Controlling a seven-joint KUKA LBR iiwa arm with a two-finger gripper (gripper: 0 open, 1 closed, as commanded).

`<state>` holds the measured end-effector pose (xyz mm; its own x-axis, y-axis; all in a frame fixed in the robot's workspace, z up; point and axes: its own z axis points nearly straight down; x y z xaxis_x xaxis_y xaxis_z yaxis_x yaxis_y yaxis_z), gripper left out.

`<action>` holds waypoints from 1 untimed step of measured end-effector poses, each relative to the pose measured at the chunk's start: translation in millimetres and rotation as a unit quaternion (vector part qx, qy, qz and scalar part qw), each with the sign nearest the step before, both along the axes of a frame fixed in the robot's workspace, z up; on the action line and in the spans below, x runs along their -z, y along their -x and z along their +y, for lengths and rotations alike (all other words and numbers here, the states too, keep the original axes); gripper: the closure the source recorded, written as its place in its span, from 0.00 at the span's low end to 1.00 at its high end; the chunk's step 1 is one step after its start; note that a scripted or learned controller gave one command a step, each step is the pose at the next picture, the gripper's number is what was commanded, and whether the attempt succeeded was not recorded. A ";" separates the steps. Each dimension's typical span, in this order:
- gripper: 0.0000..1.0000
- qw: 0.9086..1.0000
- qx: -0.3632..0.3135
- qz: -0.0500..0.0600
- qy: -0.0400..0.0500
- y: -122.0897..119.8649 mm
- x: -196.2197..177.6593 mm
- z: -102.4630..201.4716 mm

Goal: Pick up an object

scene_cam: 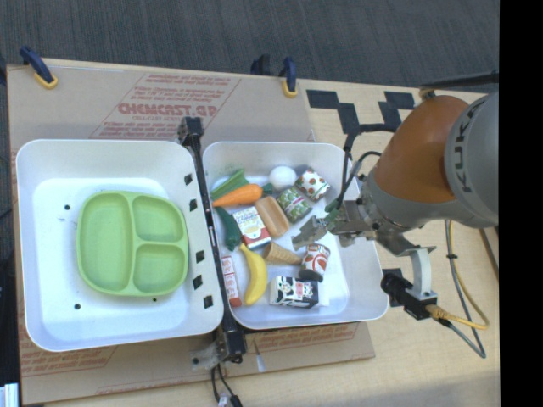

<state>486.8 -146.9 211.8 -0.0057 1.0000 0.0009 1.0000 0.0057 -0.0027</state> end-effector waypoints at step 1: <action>0.00 1.000 0.000 0.000 0.000 0.0 0.0 0.0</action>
